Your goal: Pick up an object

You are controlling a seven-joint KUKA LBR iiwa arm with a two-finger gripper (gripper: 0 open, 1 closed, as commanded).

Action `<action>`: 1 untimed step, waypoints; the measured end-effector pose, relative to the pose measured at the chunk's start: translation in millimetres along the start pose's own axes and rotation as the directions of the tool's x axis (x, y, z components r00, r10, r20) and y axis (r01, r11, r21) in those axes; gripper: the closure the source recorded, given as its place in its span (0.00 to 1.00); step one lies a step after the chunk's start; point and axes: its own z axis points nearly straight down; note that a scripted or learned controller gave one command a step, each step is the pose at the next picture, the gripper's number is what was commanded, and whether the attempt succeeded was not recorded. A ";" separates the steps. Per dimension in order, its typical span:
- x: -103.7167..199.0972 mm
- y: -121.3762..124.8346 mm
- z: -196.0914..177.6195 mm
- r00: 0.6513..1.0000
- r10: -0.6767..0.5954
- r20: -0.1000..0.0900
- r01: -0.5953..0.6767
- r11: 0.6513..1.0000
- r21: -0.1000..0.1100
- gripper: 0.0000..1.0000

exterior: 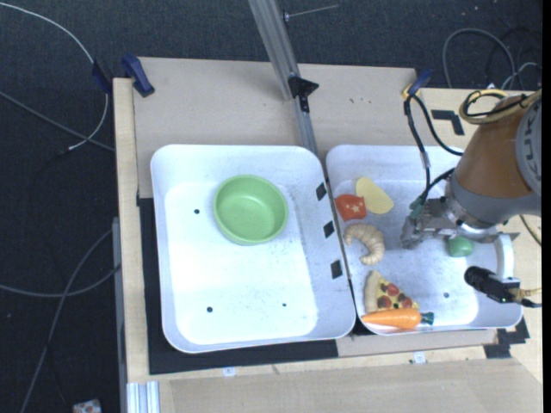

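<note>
The right bin [430, 166] holds a yellow chip-shaped piece [374, 195], a red tomato-like piece [350, 206], a beige croissant [368, 242], a pizza slice [385, 294], an orange carrot [394, 319] and a small green object [460, 247]. My gripper [418, 229] hangs low over the bin's middle, right of the croissant and just left of the green object. Nothing shows between its fingers. The arm's orange band [497, 157] and grey wrist cover part of the bin's right side.
The left bin [185, 308] holds a green bowl [250, 209] in its upper middle. A metal pole [275, 33] slants down to the divider between the bins. Cables [420, 136] run along the right bin's upper edge.
</note>
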 end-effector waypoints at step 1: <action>1.5 3.2 -44.2 1.000 -0.003 0.004 0.003 1.000 -0.004 1.00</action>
